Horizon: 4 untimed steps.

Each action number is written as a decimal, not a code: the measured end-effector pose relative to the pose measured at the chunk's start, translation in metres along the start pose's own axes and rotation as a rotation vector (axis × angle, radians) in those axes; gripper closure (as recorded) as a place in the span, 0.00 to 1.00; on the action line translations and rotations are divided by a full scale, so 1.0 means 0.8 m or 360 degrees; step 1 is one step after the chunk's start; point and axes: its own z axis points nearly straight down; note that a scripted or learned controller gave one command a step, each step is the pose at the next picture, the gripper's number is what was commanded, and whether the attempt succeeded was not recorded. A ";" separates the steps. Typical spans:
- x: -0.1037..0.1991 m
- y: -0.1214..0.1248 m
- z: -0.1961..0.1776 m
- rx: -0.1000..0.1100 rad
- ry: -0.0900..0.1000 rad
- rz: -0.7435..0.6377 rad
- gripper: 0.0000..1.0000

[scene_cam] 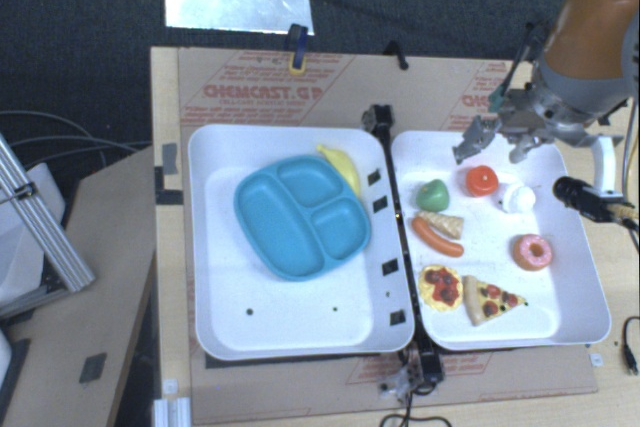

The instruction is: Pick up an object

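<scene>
Claw (497, 147) spread apart, nothing between fingers, poised just above tomato (482, 180) in right bin (585, 290). Pick not yet made; descent, grasp, lift remain.

Red "CHEMCAST GP" print on the brown board (262, 80) under the bins

Lab bench (120, 215) (aluminium framing (40, 225))
</scene>
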 end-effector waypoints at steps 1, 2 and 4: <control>-0.048 0.031 0.178 0.0011 -0.0001 0.0007 0.00; -0.148 0.043 0.212 -0.0002 -0.0006 0.0012 0.00; -0.127 0.064 0.201 0.0094 -0.0004 0.0013 1.00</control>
